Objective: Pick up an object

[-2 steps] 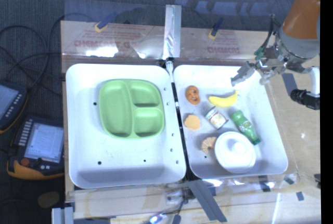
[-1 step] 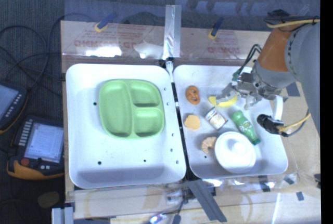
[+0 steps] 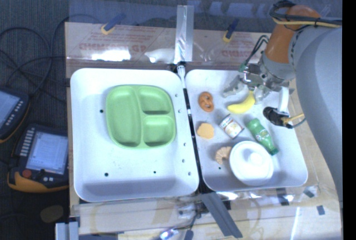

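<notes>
A grey robot arm with an orange band reached in from the right over the right bin (image 3: 300,175), one of two shallow white bins on a bench. Its end effector (image 3: 248,84) hung over the back of that bin, fingers spread fairly wide with nothing between them. A yellow banana (image 3: 242,105) lay just below and beside the end effector, not gripped. Further toward the front from the end effector sat a small jar (image 3: 231,126), a green bottle (image 3: 262,135) and a white bowl (image 3: 251,162). To the left of the end effector lay an orange round toy (image 3: 206,101), with an orange piece (image 3: 206,131) and a tan piece (image 3: 223,153) nearer the front. Far left of the end effector, the left bin (image 3: 89,172) held a green divided plate (image 3: 140,116).
</notes>
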Controlling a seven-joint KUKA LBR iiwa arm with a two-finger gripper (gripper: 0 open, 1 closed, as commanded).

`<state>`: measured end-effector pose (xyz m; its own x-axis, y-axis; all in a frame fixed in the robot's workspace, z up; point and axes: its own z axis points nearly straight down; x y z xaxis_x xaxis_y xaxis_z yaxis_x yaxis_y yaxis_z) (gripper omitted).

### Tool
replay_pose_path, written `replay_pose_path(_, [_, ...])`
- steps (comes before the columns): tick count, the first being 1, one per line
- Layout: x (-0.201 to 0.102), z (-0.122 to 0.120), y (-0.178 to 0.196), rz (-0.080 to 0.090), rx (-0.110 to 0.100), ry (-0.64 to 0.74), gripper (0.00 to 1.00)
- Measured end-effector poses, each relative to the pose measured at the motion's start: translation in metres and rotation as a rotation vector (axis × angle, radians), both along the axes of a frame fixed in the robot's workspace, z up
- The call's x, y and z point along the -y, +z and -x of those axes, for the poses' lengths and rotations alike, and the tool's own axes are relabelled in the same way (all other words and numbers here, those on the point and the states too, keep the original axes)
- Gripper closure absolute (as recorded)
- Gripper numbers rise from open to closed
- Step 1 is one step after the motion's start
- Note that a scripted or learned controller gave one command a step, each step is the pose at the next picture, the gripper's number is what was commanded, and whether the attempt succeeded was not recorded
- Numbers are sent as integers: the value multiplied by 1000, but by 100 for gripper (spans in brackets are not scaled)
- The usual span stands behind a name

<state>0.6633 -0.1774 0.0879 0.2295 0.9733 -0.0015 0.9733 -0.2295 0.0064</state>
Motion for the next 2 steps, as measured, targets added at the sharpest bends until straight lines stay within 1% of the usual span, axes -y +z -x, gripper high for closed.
replay_pose_path(1, [1, -1, 12, 8, 0, 3, 100])
replay_pose_path(2, [-44, 19, 125, -1, -7, -116, 100])
